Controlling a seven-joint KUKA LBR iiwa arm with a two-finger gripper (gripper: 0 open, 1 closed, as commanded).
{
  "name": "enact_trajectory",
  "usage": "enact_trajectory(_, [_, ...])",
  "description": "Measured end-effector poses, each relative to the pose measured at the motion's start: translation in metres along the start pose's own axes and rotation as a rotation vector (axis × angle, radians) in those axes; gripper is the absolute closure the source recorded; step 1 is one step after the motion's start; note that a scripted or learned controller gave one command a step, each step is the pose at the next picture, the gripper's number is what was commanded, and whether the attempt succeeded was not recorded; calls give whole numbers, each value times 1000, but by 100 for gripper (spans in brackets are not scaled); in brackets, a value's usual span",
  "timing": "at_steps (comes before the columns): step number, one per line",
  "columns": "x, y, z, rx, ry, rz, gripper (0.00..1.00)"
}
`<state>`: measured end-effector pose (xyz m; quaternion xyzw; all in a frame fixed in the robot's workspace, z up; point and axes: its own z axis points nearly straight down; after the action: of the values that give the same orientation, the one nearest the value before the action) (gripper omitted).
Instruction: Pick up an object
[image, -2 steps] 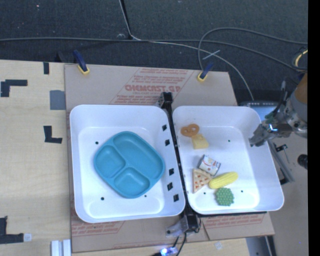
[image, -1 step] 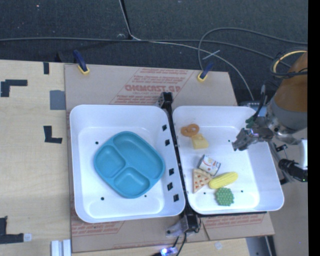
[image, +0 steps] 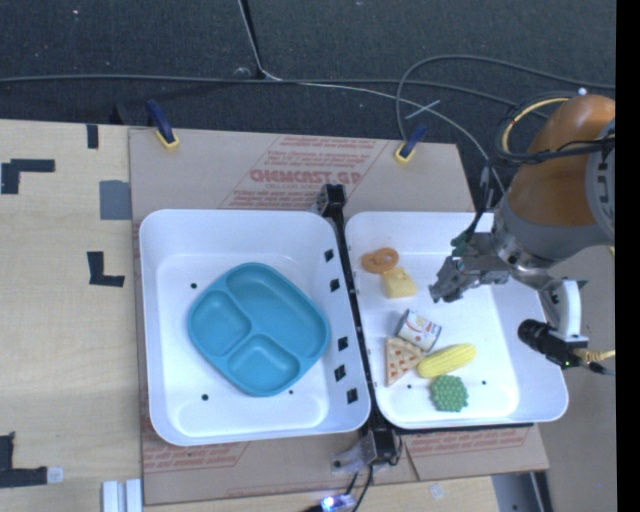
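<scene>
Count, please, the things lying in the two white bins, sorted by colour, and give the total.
Blue: 1, divided plate
Yellow: 2, cheese wedge, corn cob
Orange-brown: 2, pretzel, pizza slice
Green: 1, broccoli
White-grey: 1, small can
Total: 7

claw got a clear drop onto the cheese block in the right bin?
Probably yes. The claw hangs just right of the cheese block, whose top is uncovered; only the pretzel crowds its far edge.
</scene>
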<state>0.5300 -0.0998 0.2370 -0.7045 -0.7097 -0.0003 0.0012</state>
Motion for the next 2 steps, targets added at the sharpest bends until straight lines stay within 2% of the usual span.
enact_trajectory(2, [98, -12, -7, 1, 0, 1, 100])
